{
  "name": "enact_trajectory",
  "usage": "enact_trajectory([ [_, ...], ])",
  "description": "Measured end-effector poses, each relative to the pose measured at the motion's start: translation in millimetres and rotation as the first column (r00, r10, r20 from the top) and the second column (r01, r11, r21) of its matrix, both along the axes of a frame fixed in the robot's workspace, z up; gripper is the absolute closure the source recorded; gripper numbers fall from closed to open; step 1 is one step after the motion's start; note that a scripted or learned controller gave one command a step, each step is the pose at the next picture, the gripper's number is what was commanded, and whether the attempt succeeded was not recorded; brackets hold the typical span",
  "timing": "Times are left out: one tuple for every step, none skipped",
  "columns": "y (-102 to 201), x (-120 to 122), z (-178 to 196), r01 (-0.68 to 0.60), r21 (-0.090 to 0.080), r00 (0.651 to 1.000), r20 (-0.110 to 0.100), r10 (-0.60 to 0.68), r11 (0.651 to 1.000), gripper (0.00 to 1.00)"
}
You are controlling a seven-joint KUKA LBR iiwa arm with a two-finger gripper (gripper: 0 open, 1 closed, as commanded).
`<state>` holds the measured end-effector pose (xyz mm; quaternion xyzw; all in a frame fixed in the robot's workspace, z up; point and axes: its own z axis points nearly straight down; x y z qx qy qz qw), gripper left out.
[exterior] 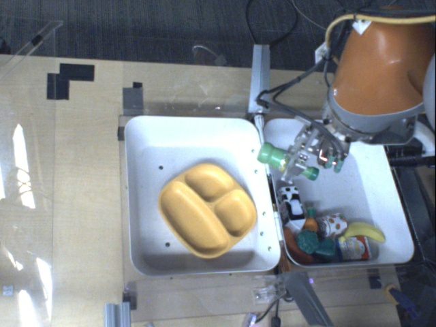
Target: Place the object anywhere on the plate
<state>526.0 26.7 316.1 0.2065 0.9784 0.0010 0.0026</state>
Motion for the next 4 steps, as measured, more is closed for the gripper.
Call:
enact_trajectory([
  [8.8, -5.4, 31.7, -0.24, -0.002, 0.971, 0.003, 0.24, 0.971, 1.0],
  [-64.6, -7.6, 4.3, -0.152, -0.002, 0.988, 0.002, 0.152, 0.988, 1.0],
  [-42.3, 23.3, 40.6, -0.188, -0.002, 0.982, 0.002, 0.188, 0.982, 1.0],
  [-40.6, 50.4, 24.6, -0.564, -0.004, 0.826, 0.002, 0.564, 0.826, 1.0],
])
